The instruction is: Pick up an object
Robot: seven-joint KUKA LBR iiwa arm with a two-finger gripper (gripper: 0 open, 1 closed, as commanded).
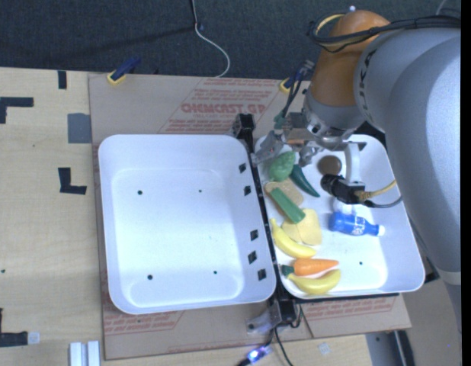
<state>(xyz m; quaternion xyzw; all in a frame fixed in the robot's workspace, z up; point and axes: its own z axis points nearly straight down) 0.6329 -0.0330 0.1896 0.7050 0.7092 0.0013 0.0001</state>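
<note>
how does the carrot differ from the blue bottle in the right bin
The carrot is orange with a green end; the blue bottle is blue with a white cap. The carrot lies touching the yellow bananas near the bin's front, while the bottle lies apart on bare white floor. Both lie on their sides in the right bin.

Reaching in from the right, grey arm [418, 120] bulking large, orange band [338, 52] above the wrist, bent down steeply; gripper [293, 147] low at the far left corner of the right bin [395, 273]
</note>
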